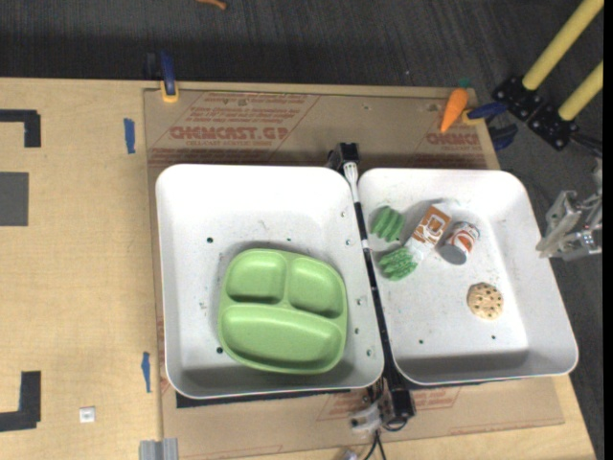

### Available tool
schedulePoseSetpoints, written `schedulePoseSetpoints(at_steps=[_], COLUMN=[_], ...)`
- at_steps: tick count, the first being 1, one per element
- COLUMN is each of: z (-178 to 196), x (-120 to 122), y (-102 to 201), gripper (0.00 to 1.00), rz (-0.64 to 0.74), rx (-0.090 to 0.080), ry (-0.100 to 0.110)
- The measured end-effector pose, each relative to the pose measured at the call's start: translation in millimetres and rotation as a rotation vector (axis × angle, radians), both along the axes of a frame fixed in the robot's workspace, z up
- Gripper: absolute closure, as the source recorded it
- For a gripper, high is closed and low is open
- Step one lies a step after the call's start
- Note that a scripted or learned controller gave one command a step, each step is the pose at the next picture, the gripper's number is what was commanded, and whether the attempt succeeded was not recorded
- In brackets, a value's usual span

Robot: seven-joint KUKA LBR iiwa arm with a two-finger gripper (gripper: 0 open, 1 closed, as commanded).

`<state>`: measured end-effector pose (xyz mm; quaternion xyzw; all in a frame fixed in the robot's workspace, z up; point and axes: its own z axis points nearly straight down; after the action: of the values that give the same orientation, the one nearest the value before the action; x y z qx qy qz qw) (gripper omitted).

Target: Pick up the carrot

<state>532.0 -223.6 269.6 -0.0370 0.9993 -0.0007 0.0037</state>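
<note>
One carrot [454, 109] lies on the bench outside the bins, up and left of my pincer [572, 226], long axis near upright; pincer's opening I cannot tell, nothing visibly held.

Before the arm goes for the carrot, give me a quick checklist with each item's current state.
1. Small orange carrot with green top in sight: ok, on the brown board behind the right white bin.
2. Carrot unobstructed: ok, a blue clamp sits just beside it.
3. Metal two-finger gripper over carrot: not ok, it is at the bin's right edge.
4. Carrot held: not ok.
5. Fingers ready: cannot tell.
</note>
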Motion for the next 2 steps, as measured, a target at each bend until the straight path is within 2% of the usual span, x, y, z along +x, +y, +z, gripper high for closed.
schedulePoseSetpoints(at_steps=[1, 2], z=[36, 25], x=[-24, 9], y=[0, 1], gripper=[1.0, 1.0], rz=[0.39, 0.762], rx=[-0.002, -0.004], ry=[0.0, 0.0])
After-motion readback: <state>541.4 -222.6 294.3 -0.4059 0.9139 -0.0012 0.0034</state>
